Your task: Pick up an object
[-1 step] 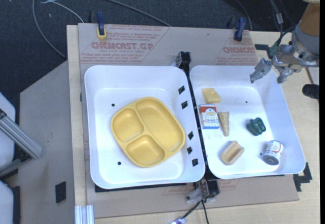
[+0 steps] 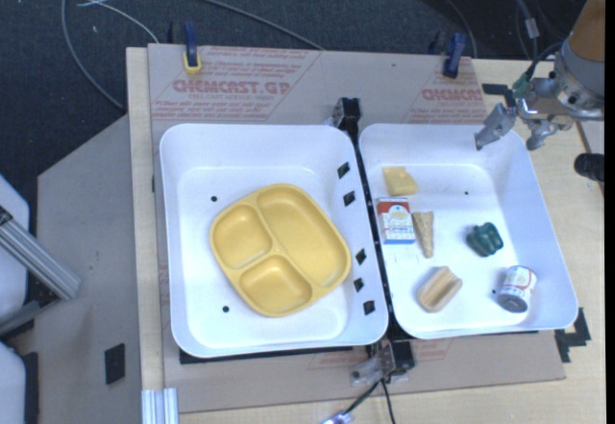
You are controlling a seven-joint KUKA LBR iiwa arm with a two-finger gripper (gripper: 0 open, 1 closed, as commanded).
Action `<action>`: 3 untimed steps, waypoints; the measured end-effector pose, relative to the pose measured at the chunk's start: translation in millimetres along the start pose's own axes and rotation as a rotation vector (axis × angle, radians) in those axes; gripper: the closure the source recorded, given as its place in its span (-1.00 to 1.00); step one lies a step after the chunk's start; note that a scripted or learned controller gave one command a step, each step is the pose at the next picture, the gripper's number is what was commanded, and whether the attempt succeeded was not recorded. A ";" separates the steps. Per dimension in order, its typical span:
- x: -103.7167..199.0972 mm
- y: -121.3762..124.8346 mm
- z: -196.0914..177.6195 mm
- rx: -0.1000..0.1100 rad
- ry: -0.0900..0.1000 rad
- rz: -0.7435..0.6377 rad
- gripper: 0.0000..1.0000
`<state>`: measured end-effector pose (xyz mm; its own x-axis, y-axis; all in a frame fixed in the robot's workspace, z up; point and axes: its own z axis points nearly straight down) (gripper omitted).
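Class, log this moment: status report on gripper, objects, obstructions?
Gripper open, above right bin far edge, holding nothing. Objects untouched; green toy nearest. Nothing in the way.

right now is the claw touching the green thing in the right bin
Apart. The camera view shows the claw over the right bin's far rim, with bare white floor between it and the green thing.

My metal claw [image 2: 512, 127] looks dull grey above two smooth, glossy white plastic bins [image 2: 183, 220] — one bearing a matt yellow plastic tray [image 2: 279, 249] — set on a worktop [image 2: 240, 76] of printed brown cardboard.
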<state>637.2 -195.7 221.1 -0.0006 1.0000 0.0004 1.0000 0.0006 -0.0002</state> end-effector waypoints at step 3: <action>6.1 -14.7 136.5 0.002 0.001 0.000 -1.00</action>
<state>622.5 -189.5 84.5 -0.0006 1.0000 0.0010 1.0000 0.0006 -0.0026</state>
